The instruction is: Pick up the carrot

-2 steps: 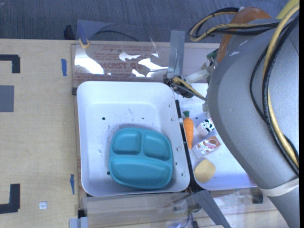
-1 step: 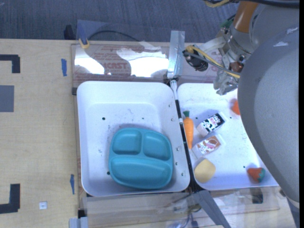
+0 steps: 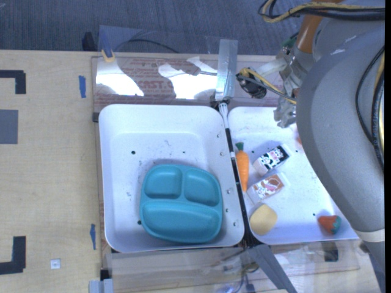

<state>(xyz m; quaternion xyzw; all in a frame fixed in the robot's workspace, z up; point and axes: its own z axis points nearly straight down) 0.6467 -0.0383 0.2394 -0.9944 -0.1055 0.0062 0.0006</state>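
Observation:
The carrot (image 3: 242, 168) is orange with a small green top. It lies lengthwise along the left wall of the right bin (image 3: 256, 124), green end pointing to the back. My gripper (image 3: 285, 110) hangs over the bin's back right part, up and to the right of the carrot and well apart from it. The grey arm (image 3: 348, 121) covers most of the bin's right side. Nothing shows in the gripper.
A black-and-white carton (image 3: 272, 157) and a small pink packet (image 3: 267, 187) lie just right of the carrot. A yellow potato-like piece (image 3: 263, 218) sits near the front, a red-orange item (image 3: 330, 223) at the front right. The left bin (image 3: 122, 127) holds a blue divided plate (image 3: 181, 203).

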